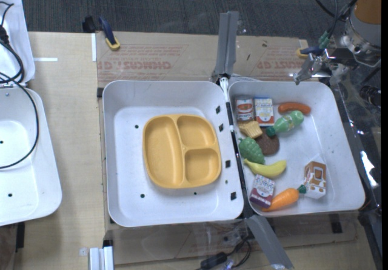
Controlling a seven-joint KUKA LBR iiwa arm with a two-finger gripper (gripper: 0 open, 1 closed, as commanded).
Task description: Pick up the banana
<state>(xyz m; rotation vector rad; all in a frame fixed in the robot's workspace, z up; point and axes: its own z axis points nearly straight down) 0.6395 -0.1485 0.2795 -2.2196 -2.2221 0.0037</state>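
The banana [267, 168] lies in the right bin [339, 141], between a green vegetable [251, 150] and a carrot [284, 198]. The gripper [315, 68] hovers above the bin's far corner, whether its jaws are spread cannot be told; approach not begun, it must travel over and descend

Left bin [115, 141]: divided plate [180, 150] at centre. Right bin [339, 141]: banana [267, 168] between broccoli [251, 151] behind and carrot [282, 199] in front.

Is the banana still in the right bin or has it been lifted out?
In the bin. The banana lies flat on the right bin's floor, among other toy foods; the gripper is up at the bin's far rim.
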